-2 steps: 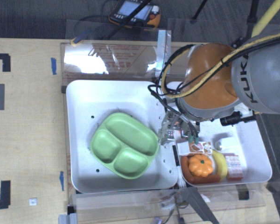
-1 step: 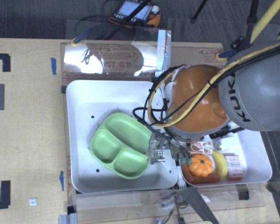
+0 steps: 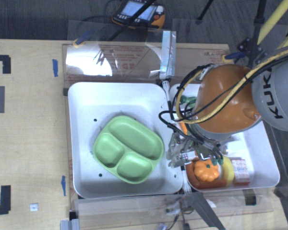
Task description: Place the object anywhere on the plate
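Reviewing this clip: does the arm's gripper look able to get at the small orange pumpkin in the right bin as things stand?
Probably yes. The gripper hangs right above the orange pumpkin in the right bin, with nothing lying over it. A yellow item and a packet crowd its right side, which might hinder the close.

Bright, even overhead light, colours a bit washed. Strong glare on the clear acrylic panel (image 3: 110, 59) behind the left bin (image 3: 81, 128), white streaks across it. Soft sheen on the green divided plate (image 3: 128, 148) and on the arm's orange band (image 3: 225, 99). Arm casts a soft shadow over the right bin (image 3: 264, 166). Gripper (image 3: 182, 158) area cluttered and slightly soft. Bench (image 3: 24, 128) evenly lit. Overall low resolution, mild blur, dark floor at top.
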Tool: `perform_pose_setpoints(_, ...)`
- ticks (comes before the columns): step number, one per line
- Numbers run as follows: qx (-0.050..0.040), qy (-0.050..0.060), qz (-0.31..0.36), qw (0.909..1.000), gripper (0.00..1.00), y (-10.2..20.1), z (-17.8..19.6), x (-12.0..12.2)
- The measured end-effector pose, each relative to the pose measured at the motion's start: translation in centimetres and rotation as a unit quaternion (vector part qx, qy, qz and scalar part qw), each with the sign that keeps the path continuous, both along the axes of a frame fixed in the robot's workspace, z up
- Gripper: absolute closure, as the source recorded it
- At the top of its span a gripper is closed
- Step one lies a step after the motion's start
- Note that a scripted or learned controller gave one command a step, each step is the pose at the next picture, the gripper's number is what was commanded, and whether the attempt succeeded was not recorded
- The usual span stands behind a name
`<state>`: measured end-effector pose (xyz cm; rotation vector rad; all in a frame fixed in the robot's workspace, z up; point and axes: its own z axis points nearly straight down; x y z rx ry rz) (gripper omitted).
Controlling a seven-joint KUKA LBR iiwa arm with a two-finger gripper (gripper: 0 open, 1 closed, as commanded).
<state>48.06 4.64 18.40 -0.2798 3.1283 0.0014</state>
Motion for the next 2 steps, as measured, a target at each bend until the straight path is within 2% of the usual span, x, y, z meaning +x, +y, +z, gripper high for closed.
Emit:
perform_pose_setpoints(1, 0.0011, -0.002, 0.000, 1.0000, 1.00, 0.11, 0.93, 0.19)
perform_pose_setpoints(2, 0.0006, -0.001, 0.193, 0.9811, 1.00, 0.13, 0.00, 0.48)
